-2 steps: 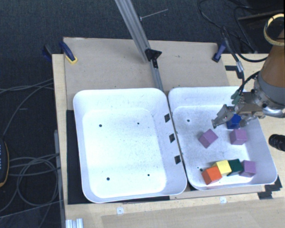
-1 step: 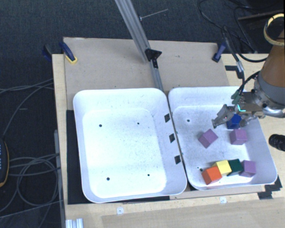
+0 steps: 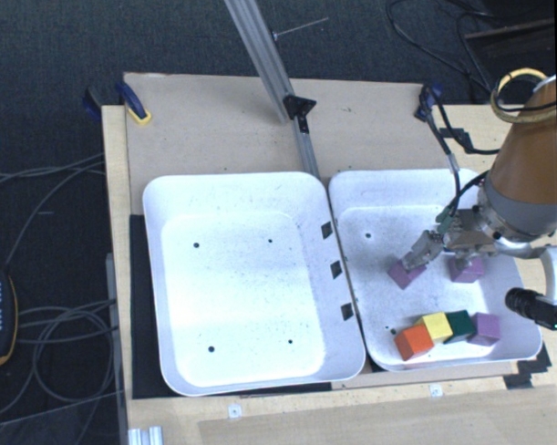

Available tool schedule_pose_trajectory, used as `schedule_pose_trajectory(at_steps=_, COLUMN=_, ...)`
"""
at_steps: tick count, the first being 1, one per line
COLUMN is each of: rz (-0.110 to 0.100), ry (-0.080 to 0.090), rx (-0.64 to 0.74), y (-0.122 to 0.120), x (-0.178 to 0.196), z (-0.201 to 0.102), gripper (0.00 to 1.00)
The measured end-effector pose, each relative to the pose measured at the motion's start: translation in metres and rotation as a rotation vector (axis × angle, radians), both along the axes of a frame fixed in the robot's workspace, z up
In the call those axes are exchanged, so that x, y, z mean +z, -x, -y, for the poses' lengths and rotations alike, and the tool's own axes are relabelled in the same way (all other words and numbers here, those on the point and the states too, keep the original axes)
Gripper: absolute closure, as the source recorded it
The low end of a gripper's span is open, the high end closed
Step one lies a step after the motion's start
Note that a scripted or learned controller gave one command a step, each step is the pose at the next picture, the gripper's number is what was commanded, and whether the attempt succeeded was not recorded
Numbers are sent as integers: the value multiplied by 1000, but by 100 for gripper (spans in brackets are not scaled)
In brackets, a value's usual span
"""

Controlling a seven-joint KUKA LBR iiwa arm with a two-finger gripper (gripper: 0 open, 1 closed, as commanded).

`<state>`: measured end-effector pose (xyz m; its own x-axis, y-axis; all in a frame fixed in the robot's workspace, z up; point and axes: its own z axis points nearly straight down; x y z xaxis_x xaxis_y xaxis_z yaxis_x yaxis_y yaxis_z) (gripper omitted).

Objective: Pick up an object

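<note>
Blocks are what I am after, and all of them sit in the right bin (image 3: 374, 341), the left bin (image 3: 171, 266) beside it on the counter (image 3: 211, 128). Going by size, both bins are broad shallow trays of smooth white plastic with rounded corners and a faint speckle on the floor. The arm (image 3: 527, 163) is next, its orange-brown band over a grey wrist. The gripper (image 3: 444, 248) is low in the right bin, between two purple blocks: one (image 3: 405, 275) lies at the tip of the left-hand finger, the other (image 3: 466, 268) just under the wrist. The fingers look spread, and nothing sits between them. Along the near wall stand an orange block (image 3: 413, 342), a yellow block (image 3: 437, 326), a green block (image 3: 460, 324) and a third purple block (image 3: 487, 326), packed touching. They look like small matte cubes with hard edges. I would centre over one loose purple cube, square the fingers to its flat faces, drop fully, then close; the crowded row is riskier.
</note>
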<state>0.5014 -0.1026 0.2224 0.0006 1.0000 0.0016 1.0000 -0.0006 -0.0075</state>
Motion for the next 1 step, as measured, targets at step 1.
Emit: schedule_pose_trajectory(at_steps=1, rz=1, ry=-1, rx=1, y=8, x=-48, z=-6, gripper=0)
